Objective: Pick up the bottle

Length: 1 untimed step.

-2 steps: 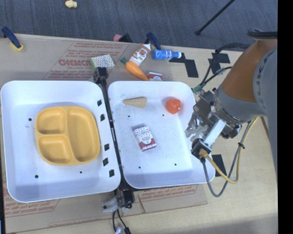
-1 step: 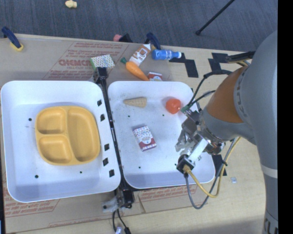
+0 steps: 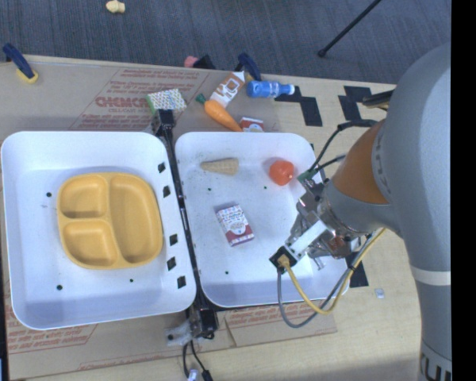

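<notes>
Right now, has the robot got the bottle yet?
Done: nothing yet. The blue bottle lies on the cardboard beyond the right bin, beside an orange-and-white bottle. In hand: the gripper is over that bin's right side, apart from both bottles. Left: reach a bottle, grip it and lift it.

Single fixed camera high above the bench [image 3: 63,94], angled downward

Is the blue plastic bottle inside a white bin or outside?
Outside: the blue plastic bottle lies on the bench beyond the far rim of the right white bin.
</notes>
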Each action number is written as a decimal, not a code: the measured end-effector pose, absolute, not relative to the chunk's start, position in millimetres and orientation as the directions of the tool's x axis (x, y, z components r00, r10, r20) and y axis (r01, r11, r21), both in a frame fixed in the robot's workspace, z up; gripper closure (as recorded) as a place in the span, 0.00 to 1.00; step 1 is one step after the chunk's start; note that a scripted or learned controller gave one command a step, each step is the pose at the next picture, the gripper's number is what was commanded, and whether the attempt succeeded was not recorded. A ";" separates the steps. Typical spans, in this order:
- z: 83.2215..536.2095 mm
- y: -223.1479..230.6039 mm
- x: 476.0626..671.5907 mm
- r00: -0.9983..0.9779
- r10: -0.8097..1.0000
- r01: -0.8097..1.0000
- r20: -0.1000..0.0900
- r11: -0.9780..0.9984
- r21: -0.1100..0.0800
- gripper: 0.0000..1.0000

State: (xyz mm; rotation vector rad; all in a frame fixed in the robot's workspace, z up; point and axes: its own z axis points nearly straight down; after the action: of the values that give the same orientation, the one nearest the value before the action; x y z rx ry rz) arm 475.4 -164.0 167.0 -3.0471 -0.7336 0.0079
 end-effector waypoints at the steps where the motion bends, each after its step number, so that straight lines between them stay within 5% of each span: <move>1: 195.6 -144.9 476.1 0.962 0.273 0.273 -0.003 -0.962 -0.005 1.00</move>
State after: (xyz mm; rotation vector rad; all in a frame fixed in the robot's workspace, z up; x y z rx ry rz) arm 476.1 -144.9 195.6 -3.1075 -0.4327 0.0053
